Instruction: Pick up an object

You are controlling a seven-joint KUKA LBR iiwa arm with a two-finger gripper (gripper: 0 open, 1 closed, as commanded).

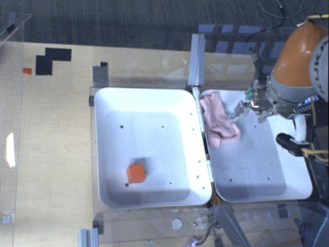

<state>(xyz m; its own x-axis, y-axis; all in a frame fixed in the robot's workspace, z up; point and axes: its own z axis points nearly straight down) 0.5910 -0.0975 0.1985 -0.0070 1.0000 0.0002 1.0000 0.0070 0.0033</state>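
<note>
Pink cloth [218,120] lay crumpled in the right bin [267,187], bunched against the bin's left wall, close by the divider between the two bins. It looked soft and limp, light, likely to sag and drape when lifted; no risk of breakage, little risk of slipping. Best hold, in my judgement: a raised fold on the right side of the heap, where fabric stood proud of the floor and away from the wall.

Gripper [241,109] hung at the cloth's right edge, its tips at or just beside the fabric. Could not tell whether it was spread or pressed together, nor whether any cloth was caught.

Room: wall hemmed the cloth on the left; bare bin floor lay open to the right and toward the near rim. Arm [300,55] crowded the far right corner.

Left bin [118,102] held a small orange block [136,173], well apart from the cloth.
</note>
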